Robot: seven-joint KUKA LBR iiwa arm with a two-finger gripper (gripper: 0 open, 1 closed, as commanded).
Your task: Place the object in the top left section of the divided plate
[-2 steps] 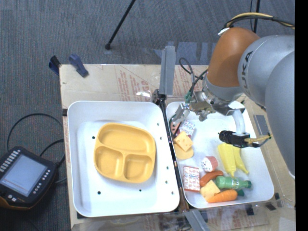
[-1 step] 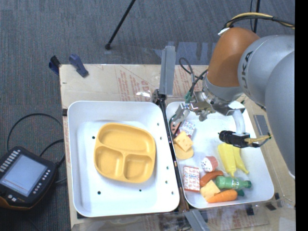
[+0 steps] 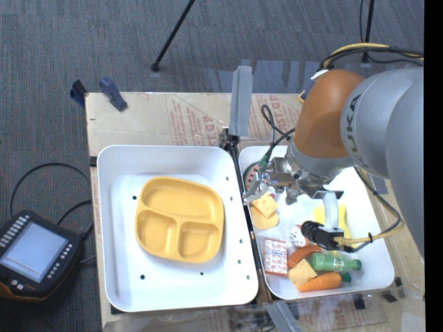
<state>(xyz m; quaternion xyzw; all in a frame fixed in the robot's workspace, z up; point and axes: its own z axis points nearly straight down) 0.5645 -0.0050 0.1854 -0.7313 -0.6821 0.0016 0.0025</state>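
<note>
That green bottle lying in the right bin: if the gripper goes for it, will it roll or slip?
Probably both. The green bottle lies on its side and looks round, so a nudge may roll it. Its surface looks glossy, so it may slip between the fingers. The carrot touching it could shift too.

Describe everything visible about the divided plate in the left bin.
The divided plate is yellow-orange, looks like matte plastic, and has a rounded-square shape with three sections: one long one across the top and two smaller ones below. It lies flat, slightly rotated, on the floor of the left bin, with nothing in it or touching it.
</note>
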